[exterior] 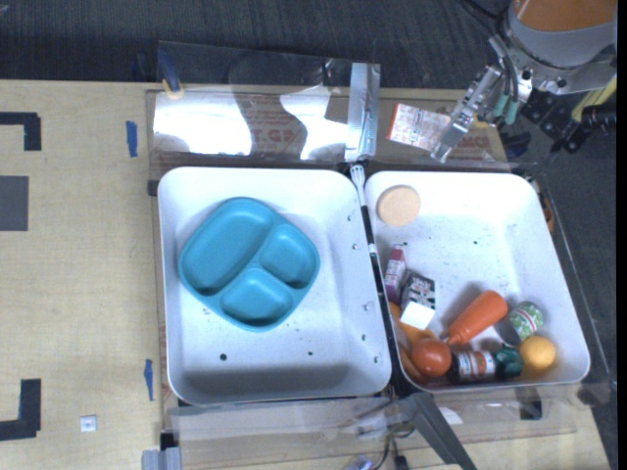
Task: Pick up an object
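Nearest, the right bin (549,262) holds a carrot (477,316), tomato (430,357) and small bottle (479,364). Beyond its far rim, the gripper (457,131) hangs over the surface (69,262), fingers together, holding nothing

Probably a robotics lab, taped wooden bench (78,262), two white bins (186,360), robot arm (563,13)

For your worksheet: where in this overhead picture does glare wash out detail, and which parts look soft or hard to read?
In the camera view, strong glare whitens the clear panel behind the left bin; the blue tray reads crisply; the small items clustered in the right bin are soft, their labels unreadable; the gripper at top right is slightly blurred.
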Action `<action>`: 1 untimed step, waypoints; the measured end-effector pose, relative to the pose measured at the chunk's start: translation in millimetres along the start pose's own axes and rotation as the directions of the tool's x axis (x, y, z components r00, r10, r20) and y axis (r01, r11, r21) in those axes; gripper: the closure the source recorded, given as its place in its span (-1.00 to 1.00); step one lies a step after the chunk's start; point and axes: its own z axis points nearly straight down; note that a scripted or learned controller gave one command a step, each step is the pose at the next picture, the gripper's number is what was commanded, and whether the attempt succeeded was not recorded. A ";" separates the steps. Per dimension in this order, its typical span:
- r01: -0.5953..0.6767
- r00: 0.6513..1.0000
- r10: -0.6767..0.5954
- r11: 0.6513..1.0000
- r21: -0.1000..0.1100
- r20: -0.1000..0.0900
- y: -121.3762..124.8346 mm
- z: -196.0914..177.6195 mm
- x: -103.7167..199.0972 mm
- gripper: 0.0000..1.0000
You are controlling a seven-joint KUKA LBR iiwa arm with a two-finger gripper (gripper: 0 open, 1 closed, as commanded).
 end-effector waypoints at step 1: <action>-0.109 0.994 0.109 0.994 0.016 -0.023 52.8 132.7 41.2 1.00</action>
